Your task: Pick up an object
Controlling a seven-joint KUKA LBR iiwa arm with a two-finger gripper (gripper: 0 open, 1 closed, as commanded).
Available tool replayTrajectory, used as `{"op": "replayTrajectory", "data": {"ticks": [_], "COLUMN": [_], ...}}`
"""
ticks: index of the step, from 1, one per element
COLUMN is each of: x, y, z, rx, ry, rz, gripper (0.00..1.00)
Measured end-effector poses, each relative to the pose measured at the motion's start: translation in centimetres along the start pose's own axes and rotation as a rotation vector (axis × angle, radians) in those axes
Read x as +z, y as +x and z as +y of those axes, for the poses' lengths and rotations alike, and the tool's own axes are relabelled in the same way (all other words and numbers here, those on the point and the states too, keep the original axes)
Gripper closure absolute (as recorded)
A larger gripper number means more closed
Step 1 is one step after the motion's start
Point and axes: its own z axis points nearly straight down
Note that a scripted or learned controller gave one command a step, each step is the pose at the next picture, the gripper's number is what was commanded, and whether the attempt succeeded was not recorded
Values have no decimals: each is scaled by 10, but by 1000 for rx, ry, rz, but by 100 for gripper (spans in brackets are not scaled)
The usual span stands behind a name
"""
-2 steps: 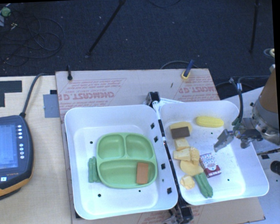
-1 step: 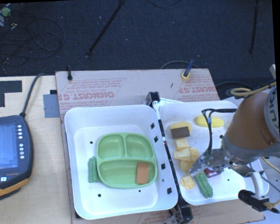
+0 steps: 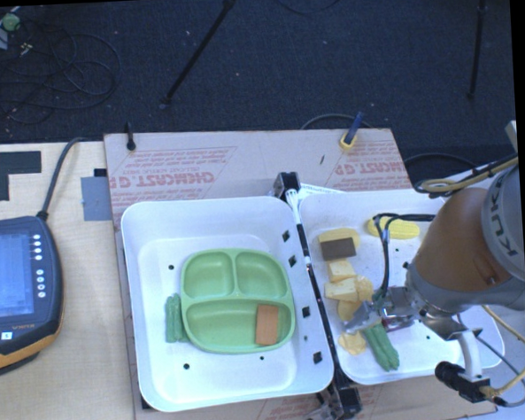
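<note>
My gripper [image 3: 373,316] hangs low over the front of the right bin [image 3: 414,371]. It sits right above a green pickle-shaped piece [image 3: 384,348] and a yellow piece [image 3: 351,341], with more pale yellow chunks [image 3: 343,288] just behind it. A brown block [image 3: 338,244] lies at the back of that pile and a yellow corn-like piece [image 3: 404,230] lies further right. The arm's orange band [image 3: 460,241] covers much of the bin's right side. Nothing is visibly lifted.
The left bin [image 3: 150,256] holds a green divided plate [image 3: 222,278] with an orange block [image 3: 267,323] in its front compartment, and a green piece [image 3: 172,318] lies beside the plate. A tablet pendant [image 3: 14,282] lies at far left. A black divider [image 3: 307,282] separates the bins.
</note>
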Motion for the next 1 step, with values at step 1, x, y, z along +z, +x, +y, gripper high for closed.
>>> {"op": "replayTrajectory", "data": {"ticks": [1], "x": [1], "y": [24], "z": [0], "rx": [1], "ry": [-8], "rz": [-11], "gripper": [0]}}
